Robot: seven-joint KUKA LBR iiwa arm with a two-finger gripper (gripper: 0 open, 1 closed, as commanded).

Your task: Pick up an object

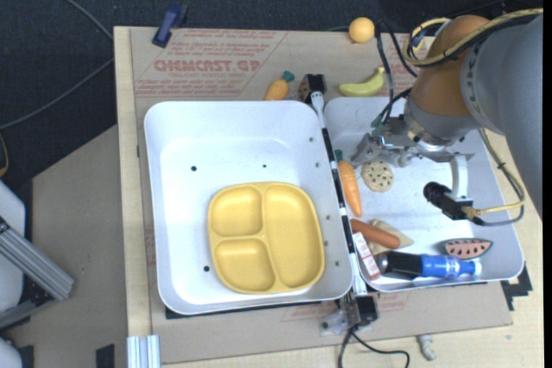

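Gripper (377,149): you see it low in the right bin (504,211), above the cookie (377,177); opening can't be told.
Left bin (172,185): holds your yellow tray (265,235).

The grey arm (509,73) is seen reaching in from the right, its orange band (448,69) bent downward above the wrist. The gripper (379,146) is held low, pointed left, at the far right of the scene.

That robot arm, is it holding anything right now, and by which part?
Cannot be told. The gripper hangs just above the cookie in the right bin, but nothing visibly sits in it.
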